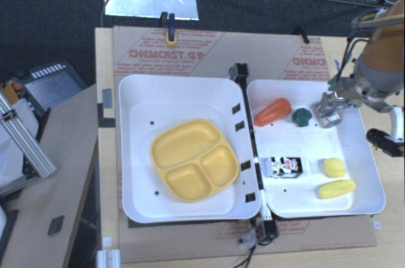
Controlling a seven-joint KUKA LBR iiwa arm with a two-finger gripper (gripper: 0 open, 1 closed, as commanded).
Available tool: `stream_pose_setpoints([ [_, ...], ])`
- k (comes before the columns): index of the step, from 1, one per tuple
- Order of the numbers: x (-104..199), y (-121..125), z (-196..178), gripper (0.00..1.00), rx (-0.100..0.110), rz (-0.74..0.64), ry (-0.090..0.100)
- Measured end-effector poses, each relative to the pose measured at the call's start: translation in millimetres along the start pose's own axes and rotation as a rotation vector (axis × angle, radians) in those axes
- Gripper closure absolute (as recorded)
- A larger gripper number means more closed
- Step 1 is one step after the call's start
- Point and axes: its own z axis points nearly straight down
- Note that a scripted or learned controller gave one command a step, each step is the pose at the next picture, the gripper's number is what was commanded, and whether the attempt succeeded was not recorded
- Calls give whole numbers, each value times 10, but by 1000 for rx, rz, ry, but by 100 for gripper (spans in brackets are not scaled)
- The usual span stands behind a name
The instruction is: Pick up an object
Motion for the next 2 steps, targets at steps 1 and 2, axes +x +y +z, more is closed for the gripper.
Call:
stream_pose_setpoints([
  [1,-2,13,-215,100,2,0,1],
  [2,524,-61,-332,100,4,-5,3],
])
